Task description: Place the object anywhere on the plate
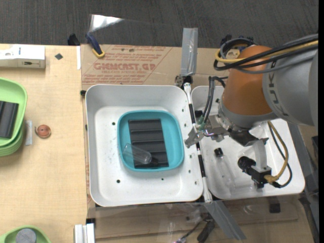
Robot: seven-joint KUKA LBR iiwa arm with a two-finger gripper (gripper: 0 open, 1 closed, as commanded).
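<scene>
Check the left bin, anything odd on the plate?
The teal plate sits level in the left bin. A black ridged block covers its middle, and a clear object lies tilted across its lower-left corner.

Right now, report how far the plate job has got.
Looks done: a clear plastic object lies on the teal plate, beside a black ribbed block, in the left bin. In hand: nothing visibly; the arm hangs over the right bin. Left: probably only confirming the placement.
</scene>
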